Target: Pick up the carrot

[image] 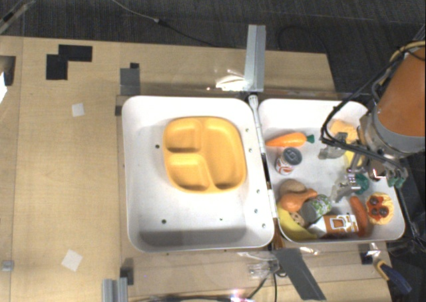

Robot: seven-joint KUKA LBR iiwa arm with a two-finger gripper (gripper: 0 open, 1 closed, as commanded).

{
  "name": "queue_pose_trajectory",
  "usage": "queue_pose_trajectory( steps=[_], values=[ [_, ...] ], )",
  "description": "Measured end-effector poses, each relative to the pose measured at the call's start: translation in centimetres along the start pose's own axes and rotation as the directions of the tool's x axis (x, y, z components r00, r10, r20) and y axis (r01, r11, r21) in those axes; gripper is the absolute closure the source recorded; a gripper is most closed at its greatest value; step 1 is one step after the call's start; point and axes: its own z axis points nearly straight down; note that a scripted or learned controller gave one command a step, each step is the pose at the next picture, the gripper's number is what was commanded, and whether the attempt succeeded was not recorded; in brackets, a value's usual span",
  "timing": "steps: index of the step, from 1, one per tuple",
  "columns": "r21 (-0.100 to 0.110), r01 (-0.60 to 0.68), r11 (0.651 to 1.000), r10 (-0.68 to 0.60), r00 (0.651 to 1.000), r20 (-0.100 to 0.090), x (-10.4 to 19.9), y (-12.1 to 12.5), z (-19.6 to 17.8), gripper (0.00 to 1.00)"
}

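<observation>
Camera view shows the carrot [286, 140] lying near the left wall of the right bin [313, 109], its green end pointing right. Just below it sits a small round can [291, 156], and a heap of toy food [318, 211] fills the bin's lower part. The gripper [351, 175] hangs to the carrot's right, apart from it; how its jaws stand I cannot tell. A yellow divided tray [202, 153] rests in the left bin [140, 174].

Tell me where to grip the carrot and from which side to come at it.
Grip the carrot across its thick orange middle, coming straight down from above. It lies flat and lengthwise, green top toward the arm, tip toward the bin wall, with bare floor above it. The small can sits close below, so a finger on that side probably has little room.
</observation>
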Motion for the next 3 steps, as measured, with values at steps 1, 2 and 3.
queue_pose_trajectory(
  steps=[1, 2, 3],
  values=[
    [0.001, 0.073, 0.997, -0.073, 0.997, 0.012, -8.3, 2.2, 14.0, 0.0],
    [-0.001, -0.279, 0.96, 0.279, 0.96, 0.006, -10.3, -2.1, 14.2, 0.0],
    [0.018, -0.348, 0.937, 0.349, 0.937, -0.025, -13.8, -0.1, 14.2, 0.0]
  ],
)
